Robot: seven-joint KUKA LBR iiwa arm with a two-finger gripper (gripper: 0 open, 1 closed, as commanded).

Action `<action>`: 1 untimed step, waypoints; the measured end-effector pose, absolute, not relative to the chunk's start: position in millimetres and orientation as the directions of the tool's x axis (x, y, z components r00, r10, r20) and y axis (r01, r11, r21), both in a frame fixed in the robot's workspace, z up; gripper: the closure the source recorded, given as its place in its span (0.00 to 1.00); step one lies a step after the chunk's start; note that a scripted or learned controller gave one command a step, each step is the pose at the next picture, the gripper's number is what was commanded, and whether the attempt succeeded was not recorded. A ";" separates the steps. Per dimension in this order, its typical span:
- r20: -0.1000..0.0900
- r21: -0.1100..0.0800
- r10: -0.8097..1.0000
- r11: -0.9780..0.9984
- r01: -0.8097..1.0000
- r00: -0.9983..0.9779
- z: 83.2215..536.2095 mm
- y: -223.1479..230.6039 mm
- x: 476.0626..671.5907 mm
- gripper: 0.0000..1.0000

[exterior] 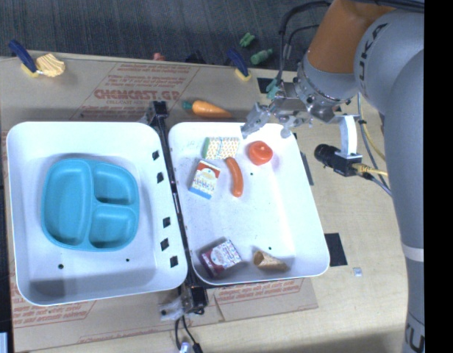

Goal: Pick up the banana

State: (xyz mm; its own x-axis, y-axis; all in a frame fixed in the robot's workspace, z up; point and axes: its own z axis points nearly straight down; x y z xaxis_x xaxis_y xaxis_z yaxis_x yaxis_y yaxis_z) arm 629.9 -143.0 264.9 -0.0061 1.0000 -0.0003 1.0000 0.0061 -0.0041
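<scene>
Gripper (268, 128) hangs over the right bin's (307, 219) far rim, fingers apart and holding nothing, just above a red tomato (259, 152). The only banana-like thing I can find is a pale yellow lump, the banana (50, 66), on the cardboard beyond the left bin (20, 197), well away from the gripper. I take it for a light, stiff, smooth plastic toy; I'd pinch it across its middle.
</scene>
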 end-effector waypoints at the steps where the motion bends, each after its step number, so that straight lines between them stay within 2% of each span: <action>1: 0.001 -0.003 0.998 -0.055 0.998 0.055 308.3 8.2 590.9 0.00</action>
State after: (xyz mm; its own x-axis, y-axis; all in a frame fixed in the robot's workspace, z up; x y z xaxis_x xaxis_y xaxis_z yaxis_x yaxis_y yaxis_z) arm 590.9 8.2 308.3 0.0553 0.9985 0.0007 0.9985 -0.0553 -0.0035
